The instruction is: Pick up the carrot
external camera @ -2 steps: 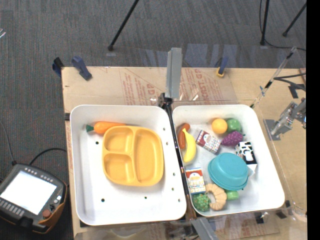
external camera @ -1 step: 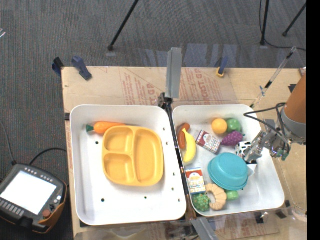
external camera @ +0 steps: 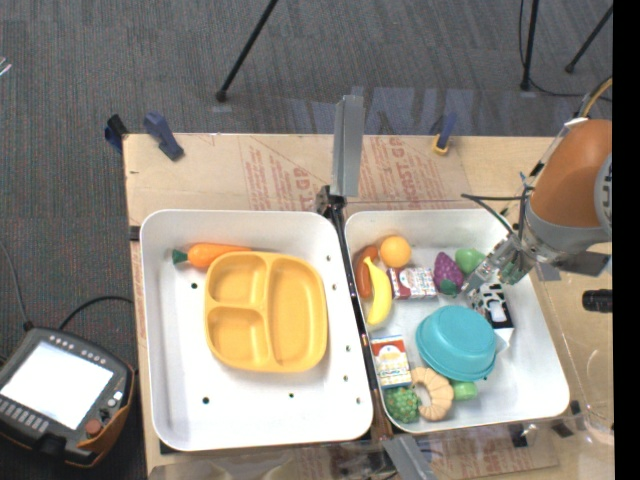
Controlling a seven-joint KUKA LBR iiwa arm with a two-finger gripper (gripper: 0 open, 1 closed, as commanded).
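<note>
Carrot [external camera: 208, 255] beside yellow tray [external camera: 266, 310], L bin [external camera: 160, 368]

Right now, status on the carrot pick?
End effector over right bin, near the purple toy. Carrot in left bin, against yellow tray, ungrasped.

yellow tray [external camera: 267, 311]: glossy plastic | bins [external camera: 165, 368]: smooth white plastic | bench [external camera: 250, 168]: matt wood
</note>
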